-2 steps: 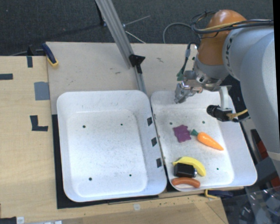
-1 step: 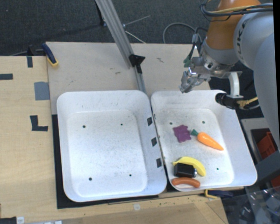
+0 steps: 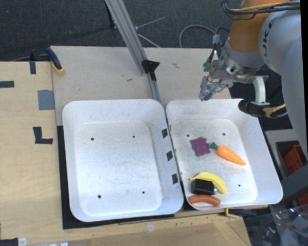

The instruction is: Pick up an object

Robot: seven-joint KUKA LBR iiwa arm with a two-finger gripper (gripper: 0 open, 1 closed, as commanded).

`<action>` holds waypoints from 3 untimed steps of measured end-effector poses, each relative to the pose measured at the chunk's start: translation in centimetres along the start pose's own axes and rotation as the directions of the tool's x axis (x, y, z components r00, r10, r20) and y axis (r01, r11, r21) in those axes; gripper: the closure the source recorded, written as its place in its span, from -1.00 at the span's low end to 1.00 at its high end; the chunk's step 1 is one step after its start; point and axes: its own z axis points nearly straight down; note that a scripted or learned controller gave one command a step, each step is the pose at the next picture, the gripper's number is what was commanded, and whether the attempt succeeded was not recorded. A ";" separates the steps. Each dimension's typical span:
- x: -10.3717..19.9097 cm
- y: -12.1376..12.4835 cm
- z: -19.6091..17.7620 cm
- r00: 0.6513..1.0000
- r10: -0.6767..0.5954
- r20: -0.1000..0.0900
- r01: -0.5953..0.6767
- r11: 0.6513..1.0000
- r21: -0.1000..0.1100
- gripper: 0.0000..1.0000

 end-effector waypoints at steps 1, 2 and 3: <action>4.9 -0.9 1.0 1.000 -0.004 0.000 0.004 1.000 0.003 1.00; 10.6 -1.2 1.9 1.000 -0.005 -0.001 0.005 1.000 0.003 1.00; 15.6 -1.9 2.5 1.000 -0.005 -0.001 0.005 1.000 0.003 1.00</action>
